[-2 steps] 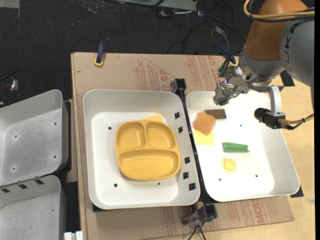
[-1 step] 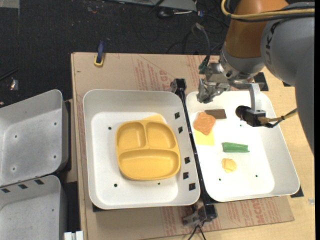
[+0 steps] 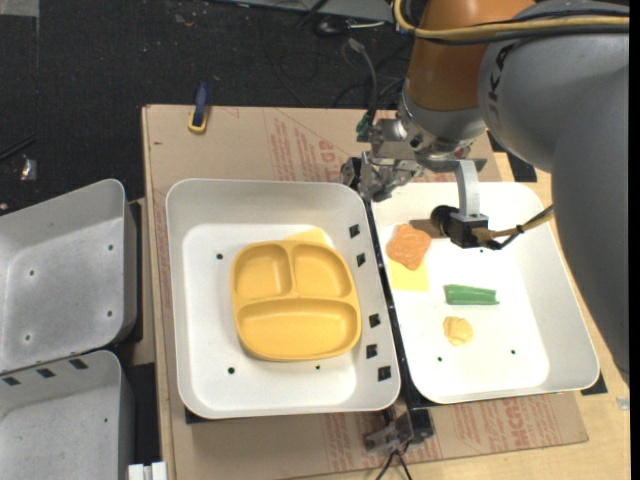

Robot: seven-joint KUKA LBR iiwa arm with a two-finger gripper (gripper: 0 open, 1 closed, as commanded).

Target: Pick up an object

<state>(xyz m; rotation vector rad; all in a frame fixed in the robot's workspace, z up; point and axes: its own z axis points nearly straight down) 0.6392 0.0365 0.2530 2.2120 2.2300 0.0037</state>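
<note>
The grey arm (image 3: 560, 98) reached over the right bin (image 3: 530, 368). A yellow tray (image 3: 295, 303) lay in the left bin (image 3: 200, 368). The gripper (image 3: 385, 173) hung at the right bin's far-left corner. An orange piece (image 3: 409, 247), a green piece (image 3: 470, 295) and a small yellow piece (image 3: 458, 329) lay in the right bin.

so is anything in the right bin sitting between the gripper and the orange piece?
Nothing visible. The gripper is over the bin's back-left corner, and the orange piece lies just in front of it on a yellow sheet. The green piece sits farther off.
</note>
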